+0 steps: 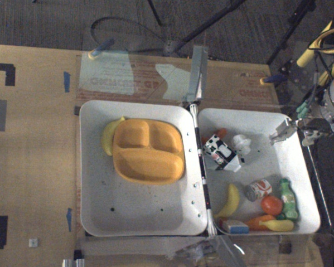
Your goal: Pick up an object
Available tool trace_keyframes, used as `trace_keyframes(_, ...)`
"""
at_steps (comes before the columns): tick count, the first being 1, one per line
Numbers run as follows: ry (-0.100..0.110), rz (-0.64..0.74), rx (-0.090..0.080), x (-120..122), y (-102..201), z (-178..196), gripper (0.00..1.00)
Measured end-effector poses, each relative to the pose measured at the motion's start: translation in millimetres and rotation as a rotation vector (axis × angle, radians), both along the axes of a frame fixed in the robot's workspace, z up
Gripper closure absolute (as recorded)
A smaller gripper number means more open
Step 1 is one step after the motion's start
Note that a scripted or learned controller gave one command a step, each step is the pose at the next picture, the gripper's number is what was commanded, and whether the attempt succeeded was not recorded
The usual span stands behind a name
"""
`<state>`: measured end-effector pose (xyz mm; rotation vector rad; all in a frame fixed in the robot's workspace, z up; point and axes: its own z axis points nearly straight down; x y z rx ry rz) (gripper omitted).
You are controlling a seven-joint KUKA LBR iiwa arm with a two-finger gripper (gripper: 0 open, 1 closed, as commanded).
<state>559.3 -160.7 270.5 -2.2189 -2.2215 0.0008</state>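
Observation:
My gripper (pixel 294 133) hangs over the far right corner of the right bin (pixel 268 125), open, with nothing between its fingers. Toys lie in that bin: a black-and-white carton (pixel 222 152), a small white bottle (pixel 241 143), a banana (pixel 229 200), a can (pixel 257 189), a red tomato (pixel 271 205), a green bottle (pixel 288 198), a carrot (pixel 259 221) and a small blue-and-white box (pixel 234 226). The nearest toy, the white bottle, lies well to the gripper's left.
The left bin (pixel 129 212) holds an orange compartment tray (pixel 149 150) with a yellow object (pixel 107 137) partly under its left edge. A metal divider (pixel 201 171) separates the bins. Cables and stand legs lie beyond the bench at the back.

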Motion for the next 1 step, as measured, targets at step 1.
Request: trace_keyframes(1,0.0,0.097,0.0,-25.1,52.4,-28.0,0.0)
